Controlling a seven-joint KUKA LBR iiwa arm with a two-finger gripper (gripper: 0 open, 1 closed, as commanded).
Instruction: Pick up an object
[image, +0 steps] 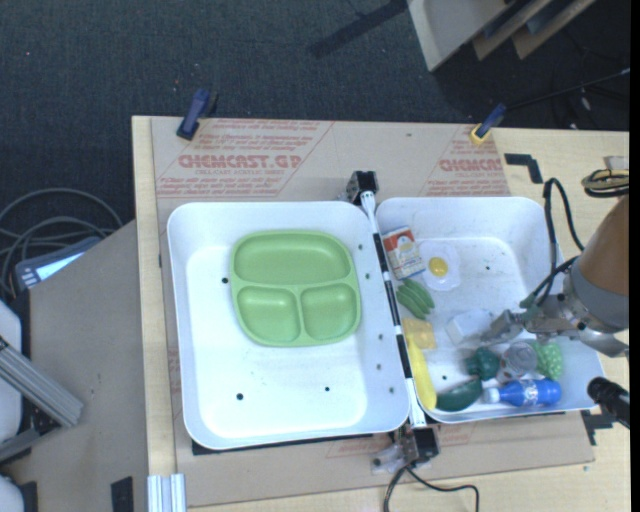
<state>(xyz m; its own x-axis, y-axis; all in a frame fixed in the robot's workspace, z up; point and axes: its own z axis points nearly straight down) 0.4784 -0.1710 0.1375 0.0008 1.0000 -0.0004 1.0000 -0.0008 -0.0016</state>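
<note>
The pincer (500, 325) sits low inside the right shallow white plastic bin (470, 212); whether it grips anything cannot be told. Within that bin, relative to the pincer: a blue plastic bottle (528, 392) lies below, a dark green rounded object (460, 396) lower left, a yellow banana-shaped toy (420, 372) left. The left bin (200, 330) holds a light green compartment tray (296, 287).

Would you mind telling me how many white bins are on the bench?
2. The left bin holds a green divided plate; the right bin beside it holds a jumble of small items, with the gripper reaching in.
</note>
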